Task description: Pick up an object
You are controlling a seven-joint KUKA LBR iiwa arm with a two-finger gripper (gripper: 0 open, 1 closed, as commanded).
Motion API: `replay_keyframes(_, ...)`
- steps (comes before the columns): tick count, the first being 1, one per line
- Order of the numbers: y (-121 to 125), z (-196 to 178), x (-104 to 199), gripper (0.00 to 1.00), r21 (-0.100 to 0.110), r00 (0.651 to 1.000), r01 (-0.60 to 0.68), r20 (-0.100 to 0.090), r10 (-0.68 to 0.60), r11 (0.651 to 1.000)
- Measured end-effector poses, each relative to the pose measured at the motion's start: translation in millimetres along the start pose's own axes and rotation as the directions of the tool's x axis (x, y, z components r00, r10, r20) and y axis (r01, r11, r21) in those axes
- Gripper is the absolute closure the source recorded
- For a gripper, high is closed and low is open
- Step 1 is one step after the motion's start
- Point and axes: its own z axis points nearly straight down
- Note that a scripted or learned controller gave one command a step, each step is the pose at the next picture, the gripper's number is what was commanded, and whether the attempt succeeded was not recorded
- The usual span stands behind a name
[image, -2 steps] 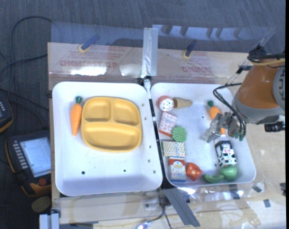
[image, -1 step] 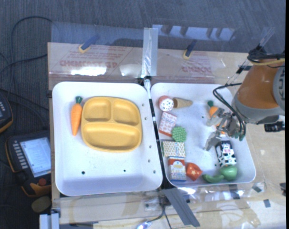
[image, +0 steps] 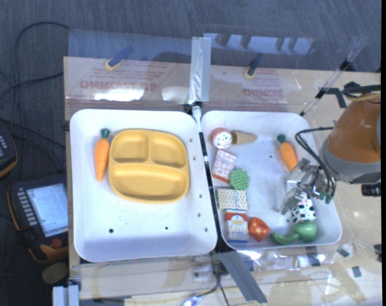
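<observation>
Right bin taken as landmark throughout. At its near wall, toward the right corner, lies a green toy vegetable, long axis running along that wall, with a red tomato-like piece just beside its left end. Touching the green piece from behind sits a small white object with black spots, possibly a toy cow; detail is too coarse to be sure. The gripper hangs directly over this spotted object, near the bin's right wall, wrist entering across that wall. Metal parts and cable clutter the fingertips, so whether the jaws stand wide or narrow: cannot tell; nothing is visibly clamped. Judged target is the spotted object, lying just nearward of and under the gripper, so the coming move looks like a short drop rather than a traverse. Farther back along the right wall, a small carrot lies slanted, well apart from the gripper. Beyond the bin's left wall, a yellow divided plate rests in the left bin.
</observation>
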Motion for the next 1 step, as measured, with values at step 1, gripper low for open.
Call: replay_keyframes(1,36.3,2.5,-66.2,0.0,0.0,0.994,-0.106,-0.003,0.106,0.994)
